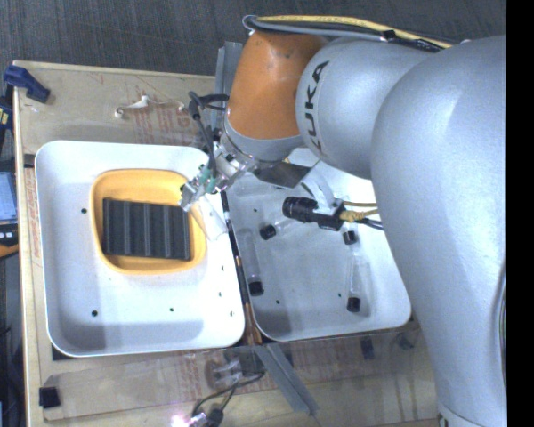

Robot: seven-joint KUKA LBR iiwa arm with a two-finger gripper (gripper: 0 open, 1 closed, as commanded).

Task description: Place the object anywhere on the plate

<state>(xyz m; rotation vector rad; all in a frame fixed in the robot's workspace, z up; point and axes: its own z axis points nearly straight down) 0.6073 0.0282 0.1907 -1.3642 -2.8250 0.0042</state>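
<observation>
Gripper seen at the upper right rim of a yellow, round-cornered plate, left of the frame's centre.

A dark grey, ribbed rectangular object is seen lying flat inside the plate, well within its rim and slightly toward the lower side. The plate is set in the shallow white left bin. The gripper is placed just beside the object's upper right corner, and nothing is seen held in it. Whether the claw is spread or pressed together cannot be told, since its tip is small and partly blurred. The grey arm with its orange band is stretched in from the right side of the frame, and much of the shallow white right bin is covered by it. Both bins are borne by a pale wooden bench.
</observation>
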